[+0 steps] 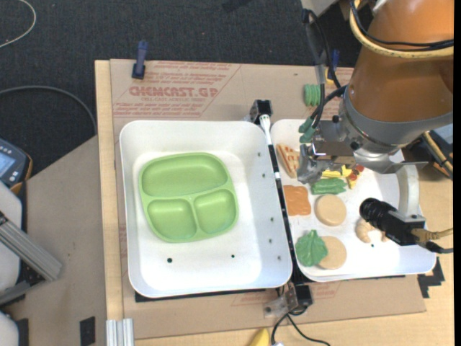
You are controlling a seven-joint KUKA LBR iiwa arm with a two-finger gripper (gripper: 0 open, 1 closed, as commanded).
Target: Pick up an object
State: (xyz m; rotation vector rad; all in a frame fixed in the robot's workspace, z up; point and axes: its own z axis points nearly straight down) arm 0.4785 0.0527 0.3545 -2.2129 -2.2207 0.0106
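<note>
The arm's gripper (311, 166) hung low over the right bin (414, 264), near its upper left; whether it was wide, narrow or holding anything could not be told. Just beside it lay a green pickle-like piece (328, 187) on something yellow. Below sat an orange square slab (296, 199), two tan round discs (331, 210), and a ruffled green leaf (311, 246). A green divided plate (189, 196) rested in the left bin (137, 215).

One fixed camera looks down aslant on both bins (130, 193).
</note>
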